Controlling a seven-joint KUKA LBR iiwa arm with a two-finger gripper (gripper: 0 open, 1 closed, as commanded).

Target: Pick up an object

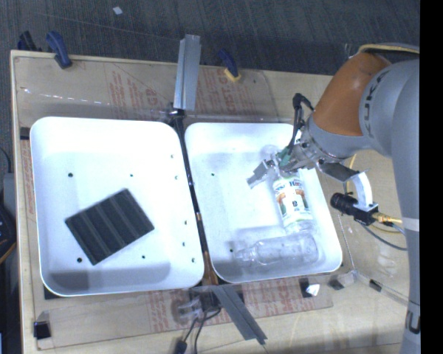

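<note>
- Grey arm (387, 102) with the orange band comes in from the right, wrist bent down over the upper right part of the right bin (207, 198).
- Gripper (272, 169) sits low inside that bin, pointing left and slightly down, right at the cap end of a white bottle (292, 201).
- Can't tell whether the gripper is spread or pinched: the metal parts blur into the bottle top and the white bin floor. No object clearly seen between them.
- White bottle with an orange and green label lies on its side, running from the gripper down toward the bin's lower right, close to the right wall.
- Clear plastic bottle (277, 251) lies on its side along the near wall of the right bin, just below the white bottle's base; the two look touching or nearly so.
- Left bin (52, 146) holds a dark ribbed rectangular slab (109, 226), flat and skewed, in the lower left half. Well apart from the arm.
- Bins sit side by side on the counter (96, 80), with a grey metal bar (186, 72) at the far end of the seam and another grey bracket (232, 312) at the near end.
- Blue clamps (57, 49) grip the far edge of the counter; one more (227, 63) is near the bar.
- Black cable (301, 109) loops at the wrist; a small black and white fitting (354, 198) hangs off the arm's side above the bin's right rim.
- Right wall and the clear bottle crowd the white bottle on two sides.
</note>
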